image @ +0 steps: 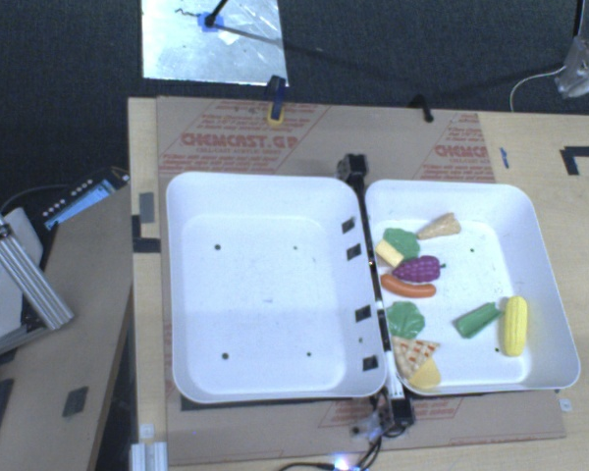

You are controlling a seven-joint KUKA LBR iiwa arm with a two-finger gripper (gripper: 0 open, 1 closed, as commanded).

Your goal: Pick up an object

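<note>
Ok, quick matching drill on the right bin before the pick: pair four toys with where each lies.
Things:
1. corn cob
2. purple grapes
3. pizza slice
4. tan cone piece

Places:
A. near the back wall
B. front corner beside the divider
C. right side
D. left of the middle, just above the orange sausage

Pairs: 1-C, 2-D, 3-B, 4-A

Red print on the cardboard sheet (393, 130) under the bins read roughly "CHEMCAST GP" at its upper left, the last letters unclear. The same print repeated at upper right, partly covered. Fainter red lettering along the sheet's bottom edge was too small to read.
</note>
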